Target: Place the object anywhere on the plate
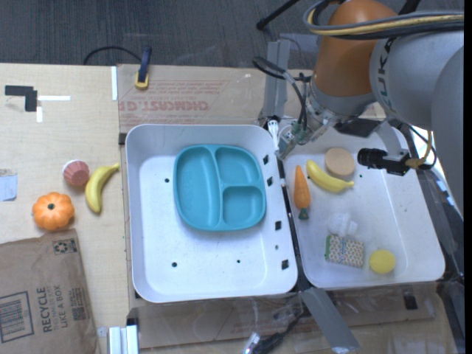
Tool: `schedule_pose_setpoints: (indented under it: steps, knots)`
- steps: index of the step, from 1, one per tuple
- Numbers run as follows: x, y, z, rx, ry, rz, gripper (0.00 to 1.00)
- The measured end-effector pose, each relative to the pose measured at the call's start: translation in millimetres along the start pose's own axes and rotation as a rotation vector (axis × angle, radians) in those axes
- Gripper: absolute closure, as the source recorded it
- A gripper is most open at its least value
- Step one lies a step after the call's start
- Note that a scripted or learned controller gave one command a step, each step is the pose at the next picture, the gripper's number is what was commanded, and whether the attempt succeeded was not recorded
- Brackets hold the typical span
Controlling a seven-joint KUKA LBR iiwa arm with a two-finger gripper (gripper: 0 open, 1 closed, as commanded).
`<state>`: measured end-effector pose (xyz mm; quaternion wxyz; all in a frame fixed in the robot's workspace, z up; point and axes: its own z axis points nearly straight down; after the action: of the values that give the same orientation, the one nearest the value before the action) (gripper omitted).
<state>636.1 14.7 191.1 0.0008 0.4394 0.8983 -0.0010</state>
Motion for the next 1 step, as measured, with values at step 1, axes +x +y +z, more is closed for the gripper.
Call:
schedule_pose_setpoints:
  steps: [1]
  knots:
    - [48.7,44.0,-6.7,-0.001,0.001,0.059,1.00]
